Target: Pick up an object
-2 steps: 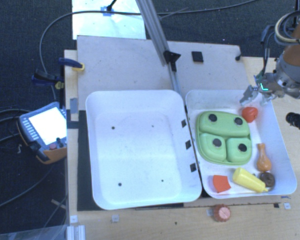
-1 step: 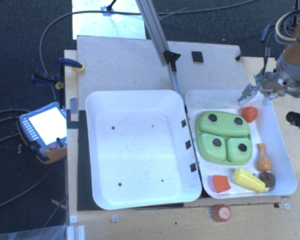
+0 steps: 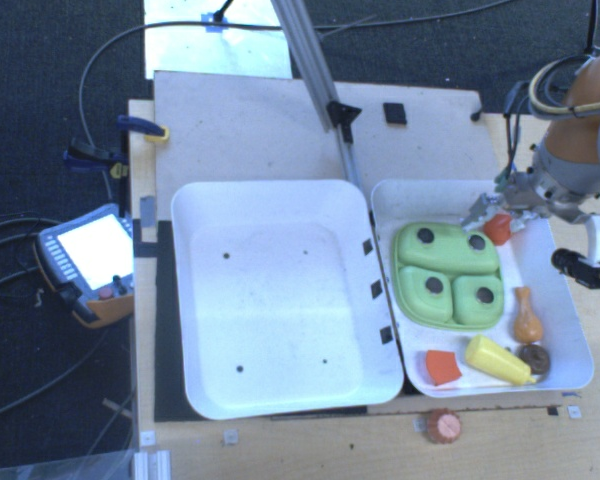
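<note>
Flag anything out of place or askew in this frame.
One small round reddish-brown object lies on the bench outside the two white bins, just below the right bin's front rim. Everything else sits inside that bin, nothing spilled.

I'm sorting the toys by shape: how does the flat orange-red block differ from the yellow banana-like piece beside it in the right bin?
The flat orange-red block is squarish with straight edges; the yellow banana-like piece is long and rounded. The block is red-orange, the piece pale yellow. The block looks smaller, the piece longer. Both lie near the front wall of the right white bin.
</note>
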